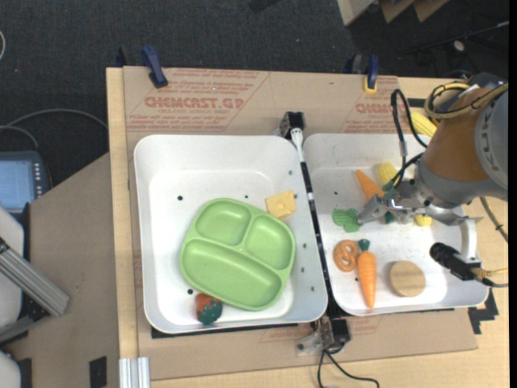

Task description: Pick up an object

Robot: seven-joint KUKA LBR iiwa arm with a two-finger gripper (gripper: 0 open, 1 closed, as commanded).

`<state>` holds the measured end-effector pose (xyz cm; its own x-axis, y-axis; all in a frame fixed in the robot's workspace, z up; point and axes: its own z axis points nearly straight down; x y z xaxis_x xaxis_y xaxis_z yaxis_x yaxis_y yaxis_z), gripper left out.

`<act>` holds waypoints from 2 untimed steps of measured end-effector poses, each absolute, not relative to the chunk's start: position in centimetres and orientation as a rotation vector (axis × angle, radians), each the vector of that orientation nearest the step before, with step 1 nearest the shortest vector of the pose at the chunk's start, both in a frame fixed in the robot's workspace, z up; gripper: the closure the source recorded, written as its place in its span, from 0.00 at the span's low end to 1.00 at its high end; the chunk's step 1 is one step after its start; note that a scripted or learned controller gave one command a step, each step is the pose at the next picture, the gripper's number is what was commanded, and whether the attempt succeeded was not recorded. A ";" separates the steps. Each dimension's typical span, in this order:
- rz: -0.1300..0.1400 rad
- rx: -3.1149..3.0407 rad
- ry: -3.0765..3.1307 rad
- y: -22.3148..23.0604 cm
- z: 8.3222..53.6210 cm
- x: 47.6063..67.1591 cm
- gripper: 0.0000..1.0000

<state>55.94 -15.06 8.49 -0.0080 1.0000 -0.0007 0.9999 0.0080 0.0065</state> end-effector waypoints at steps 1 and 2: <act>-0.003 2.226 2.229 -10.6 8.4 49.8 0.00; 0.006 2.213 2.222 -10.1 8.5 57.4 0.00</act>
